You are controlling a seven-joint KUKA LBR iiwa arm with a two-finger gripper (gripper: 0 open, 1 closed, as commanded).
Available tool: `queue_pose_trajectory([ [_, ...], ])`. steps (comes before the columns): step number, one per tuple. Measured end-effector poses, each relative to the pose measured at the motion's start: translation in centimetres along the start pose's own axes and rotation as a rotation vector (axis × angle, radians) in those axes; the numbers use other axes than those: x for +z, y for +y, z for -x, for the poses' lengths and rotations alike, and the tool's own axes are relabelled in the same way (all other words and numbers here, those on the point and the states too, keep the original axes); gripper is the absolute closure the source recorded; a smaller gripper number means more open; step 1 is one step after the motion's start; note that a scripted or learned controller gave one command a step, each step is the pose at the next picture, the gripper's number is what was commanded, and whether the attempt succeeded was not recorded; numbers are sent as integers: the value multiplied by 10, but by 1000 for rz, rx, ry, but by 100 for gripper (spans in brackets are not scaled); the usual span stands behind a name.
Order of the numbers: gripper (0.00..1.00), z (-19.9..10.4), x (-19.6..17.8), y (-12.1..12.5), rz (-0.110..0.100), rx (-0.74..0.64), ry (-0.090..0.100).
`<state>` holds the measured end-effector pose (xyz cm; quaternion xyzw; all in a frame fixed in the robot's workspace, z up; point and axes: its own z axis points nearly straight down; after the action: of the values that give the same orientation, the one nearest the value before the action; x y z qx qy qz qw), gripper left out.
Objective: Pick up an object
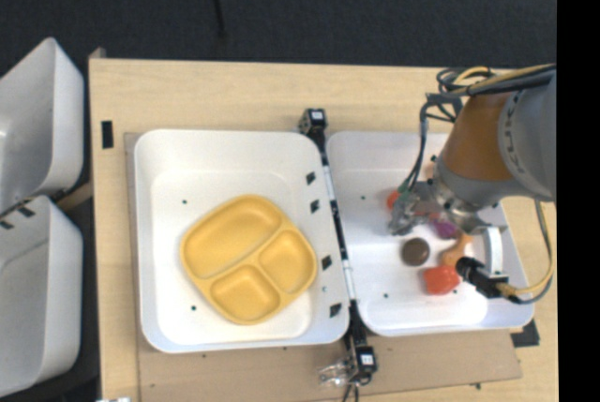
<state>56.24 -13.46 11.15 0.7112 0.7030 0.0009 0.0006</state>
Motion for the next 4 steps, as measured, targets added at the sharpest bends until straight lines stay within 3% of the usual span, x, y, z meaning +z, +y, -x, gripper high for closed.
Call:
queue_pose_trajectory([
  [2, 100, 10, -101, 7, 5, -12, -2],
  [4, 100, -80, -115, 11, 1, -18, 1],
])
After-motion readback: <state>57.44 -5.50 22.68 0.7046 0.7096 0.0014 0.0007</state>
